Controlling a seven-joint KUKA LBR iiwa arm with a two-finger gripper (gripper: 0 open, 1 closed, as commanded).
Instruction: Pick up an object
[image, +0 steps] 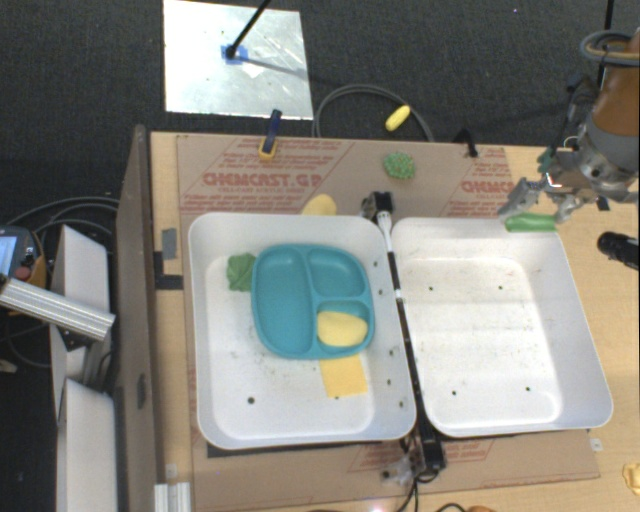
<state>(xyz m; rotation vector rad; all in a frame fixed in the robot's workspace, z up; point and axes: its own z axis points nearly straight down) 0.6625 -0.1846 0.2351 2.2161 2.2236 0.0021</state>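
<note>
Here, the arm (610, 95) hangs over the far right corner of the bench, its gripper (543, 197) poised at the back rim of the right bin (500, 330). A small green piece (530, 224) lies just beneath the fingers, resting on or against that rim; whether the fingers touch it, or stand open or closed, cannot be told from this slanted view, so no grasp can be claimed.

Most candidates for a pick sit well apart from the gripper, in the left bin (215, 330). There a teal divided plate (310, 300) holds a rounded yellow lump (342, 328) in its lower right compartment, a flat yellow square (345, 377) lies just below the plate on the bin floor, and a green leaf-shaped piece (241, 271) peeks out at the plate's left edge.

The risks look plain. A descent at the rim could pinch the bin wall instead of the green piece, or nudge it off the edge onto the cardboard (260, 180) behind. A reach to the left bin could strike the plate's raised rim, and the flat square probably offers little for two fingers to close on. The rounded lump may roll or slip within its compartment.
</note>
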